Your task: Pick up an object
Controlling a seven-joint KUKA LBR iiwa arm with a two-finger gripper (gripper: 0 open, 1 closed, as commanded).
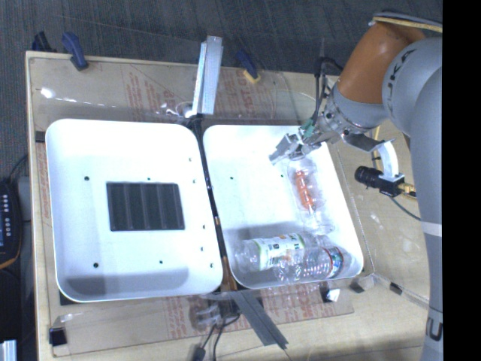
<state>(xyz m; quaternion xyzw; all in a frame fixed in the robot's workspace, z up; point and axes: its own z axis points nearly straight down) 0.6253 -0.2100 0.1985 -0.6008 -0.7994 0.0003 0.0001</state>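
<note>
Two white bins side by side on the surface (113, 81): left bin (75, 141) with a dark ribbed pad (145, 206), right bin (240, 156) with three clear bottles. Gripper (289, 149) above right bin's far right corner, just over orange-filled bottle (306, 194); fingers' state impossible to tell. Green-labelled bottle (272, 251) and plain bottle (316, 263) along right bin's near wall, touching.

Both bins (225, 149) were white; the left one held a dark ribbed panel (145, 206). A clear bottle (307, 190) carried orange, another (282, 250) what seemed a green-and-white label.
</note>
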